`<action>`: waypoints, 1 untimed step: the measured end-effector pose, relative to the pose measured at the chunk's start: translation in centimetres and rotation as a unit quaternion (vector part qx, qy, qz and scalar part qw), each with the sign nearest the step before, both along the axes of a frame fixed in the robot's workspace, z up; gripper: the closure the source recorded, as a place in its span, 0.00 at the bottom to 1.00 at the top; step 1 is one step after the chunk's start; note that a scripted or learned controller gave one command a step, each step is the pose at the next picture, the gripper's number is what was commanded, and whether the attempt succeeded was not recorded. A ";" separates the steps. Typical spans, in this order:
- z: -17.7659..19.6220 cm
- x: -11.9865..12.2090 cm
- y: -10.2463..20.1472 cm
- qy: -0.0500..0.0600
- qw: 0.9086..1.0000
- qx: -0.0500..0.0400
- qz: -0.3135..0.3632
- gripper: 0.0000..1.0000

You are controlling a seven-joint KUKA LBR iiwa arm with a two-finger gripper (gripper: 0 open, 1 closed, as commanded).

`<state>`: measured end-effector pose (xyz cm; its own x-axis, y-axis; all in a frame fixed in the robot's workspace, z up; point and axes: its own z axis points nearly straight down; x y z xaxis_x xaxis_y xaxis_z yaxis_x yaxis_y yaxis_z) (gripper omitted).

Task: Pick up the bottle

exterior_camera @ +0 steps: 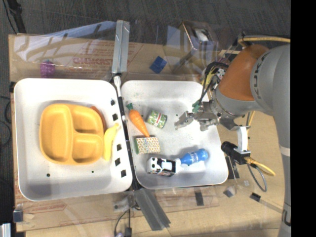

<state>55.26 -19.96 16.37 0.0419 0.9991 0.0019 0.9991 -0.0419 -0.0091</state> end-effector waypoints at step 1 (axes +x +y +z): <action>-6.0 -7.3 1.3 -0.001 1.000 0.001 0.019 0.00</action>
